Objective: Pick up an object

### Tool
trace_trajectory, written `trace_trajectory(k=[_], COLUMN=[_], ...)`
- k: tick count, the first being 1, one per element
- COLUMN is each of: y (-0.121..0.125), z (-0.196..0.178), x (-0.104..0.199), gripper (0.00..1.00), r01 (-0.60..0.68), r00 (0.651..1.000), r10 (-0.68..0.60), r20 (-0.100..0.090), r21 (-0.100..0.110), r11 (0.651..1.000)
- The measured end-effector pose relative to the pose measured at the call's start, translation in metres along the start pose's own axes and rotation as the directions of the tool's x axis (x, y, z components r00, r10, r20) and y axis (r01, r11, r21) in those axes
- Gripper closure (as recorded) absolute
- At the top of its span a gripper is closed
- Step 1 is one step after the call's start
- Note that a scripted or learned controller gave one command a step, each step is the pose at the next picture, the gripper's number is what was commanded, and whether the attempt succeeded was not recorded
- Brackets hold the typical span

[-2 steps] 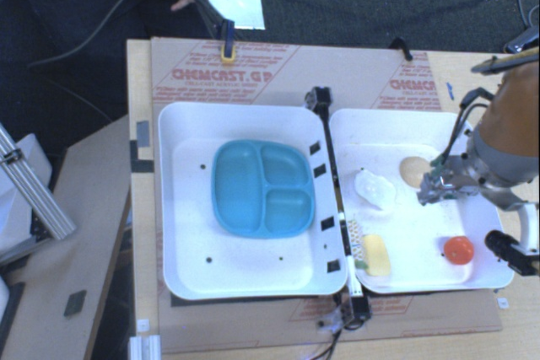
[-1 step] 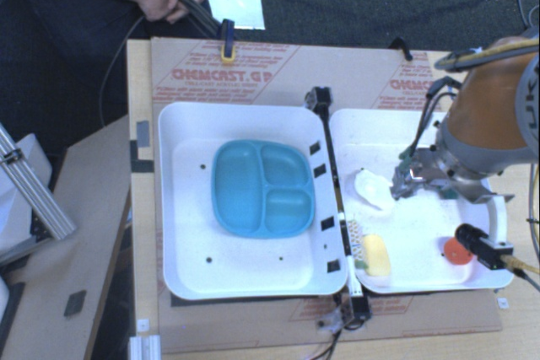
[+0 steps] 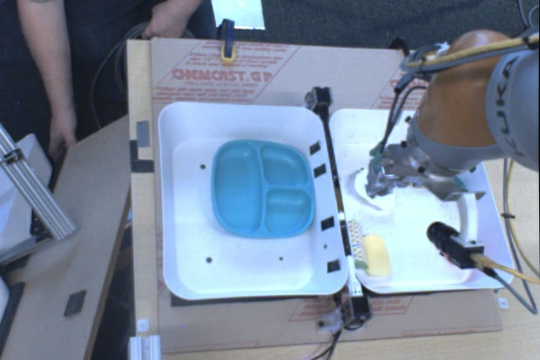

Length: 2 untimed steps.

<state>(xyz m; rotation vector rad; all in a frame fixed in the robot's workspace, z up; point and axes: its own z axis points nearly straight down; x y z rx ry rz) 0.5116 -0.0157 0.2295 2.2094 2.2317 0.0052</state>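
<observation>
- In the camera view, the gripper point(image 3: 377, 180) is being held low over the right bin point(image 3: 409, 219). It is placed in the bin's left half, near the wall that is shared with the left bin point(image 3: 181, 181).
- Nothing is being shown carried by the gripper. The pick is therefore being judged as not yet made, and the task as being at its approach stage.
- Whether the gripper is spread or pressed together cannot be told, because its tip is being shown only as a dark, blurred mass against the white floor. Whether that floor is being touched cannot be told either.
- A small yellow object point(image 3: 376, 255) is being shown lying in the near left corner of the right bin, close against the wall. It is being kept apart from the gripper, on the side nearer the camera.
- A blue divided plate point(image 3: 261, 188) is being shown lying flat in the middle of the left bin, well apart from the gripper and across the wall from it.
- The whole of the grasp is being judged as left to do: a thing is to be closed upon and then lifted clear of its bin. The yellow object is being judged the nearest candidate.
</observation>
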Motion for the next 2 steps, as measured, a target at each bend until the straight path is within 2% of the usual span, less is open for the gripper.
trace_trajectory(k=[1,2], y=[0.003,-0.006], z=[0.006,0.015], x=[0.058,0.115], gripper=[1.00,1.00], r01=[0.001,0.000], r00=[1.000,1.000], r10=[-0.001,0.000], r20=[-0.001,-0.001], r21=[0.002,0.004], r11=[1.000,1.000])
